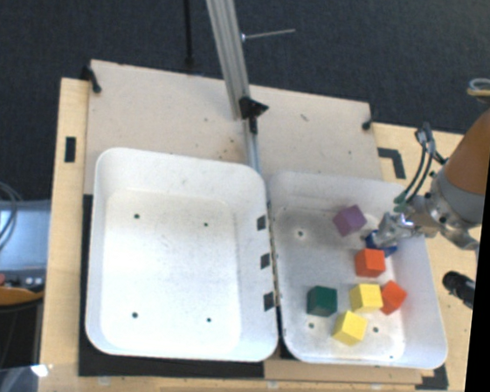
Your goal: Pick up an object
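Observation:
Several small blocks lie in the right bin [299, 339]. A purple block [349, 219] sits toward the back. An orange block [370, 262] is in the middle right, with a yellow block [366, 297] and a second orange block [392, 297] in front of it. A green block [322, 300] and another yellow block [351, 327] lie nearer the front. My gripper [385, 236] reaches in from the right, low over the bin between the purple and orange blocks. A blue block [383, 246] peeks out right under it, mostly hidden by it.
The left bin [177, 253] stands beside the right one, with a raised rim between them. A slanted metal rail [231, 49] rises from the back of the bench. A pendant with cables [2, 247] lies off the bench's left edge.

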`<state>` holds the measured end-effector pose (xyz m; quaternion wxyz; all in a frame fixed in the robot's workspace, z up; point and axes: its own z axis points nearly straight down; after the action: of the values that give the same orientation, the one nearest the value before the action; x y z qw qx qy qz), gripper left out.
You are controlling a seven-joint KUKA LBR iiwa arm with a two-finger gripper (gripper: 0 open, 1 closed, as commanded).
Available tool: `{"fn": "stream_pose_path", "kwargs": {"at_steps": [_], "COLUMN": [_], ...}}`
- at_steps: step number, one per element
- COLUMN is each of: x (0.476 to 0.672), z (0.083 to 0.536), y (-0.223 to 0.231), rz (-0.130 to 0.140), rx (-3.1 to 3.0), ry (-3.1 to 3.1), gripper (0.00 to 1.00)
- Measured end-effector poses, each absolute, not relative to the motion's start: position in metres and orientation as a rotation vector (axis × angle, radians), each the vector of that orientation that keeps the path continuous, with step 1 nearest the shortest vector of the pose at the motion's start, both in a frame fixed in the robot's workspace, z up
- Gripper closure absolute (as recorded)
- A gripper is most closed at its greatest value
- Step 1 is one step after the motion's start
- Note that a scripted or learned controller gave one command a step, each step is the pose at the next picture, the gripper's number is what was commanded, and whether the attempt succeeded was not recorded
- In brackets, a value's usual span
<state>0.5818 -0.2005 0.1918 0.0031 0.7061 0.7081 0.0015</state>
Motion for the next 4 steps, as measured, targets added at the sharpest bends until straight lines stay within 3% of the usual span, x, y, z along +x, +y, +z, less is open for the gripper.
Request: {"fn": "stream_pose_path", "kwargs": {"at_steps": [1,4], "x": [0.583,0.554], "z": [0.245,0.252], "y": [-0.202,-0.054], "rz": [0.005,0.004], "rx": [2.212,2.213], "ry": [2.219,2.230], "gripper": [1.00,1.00]}}
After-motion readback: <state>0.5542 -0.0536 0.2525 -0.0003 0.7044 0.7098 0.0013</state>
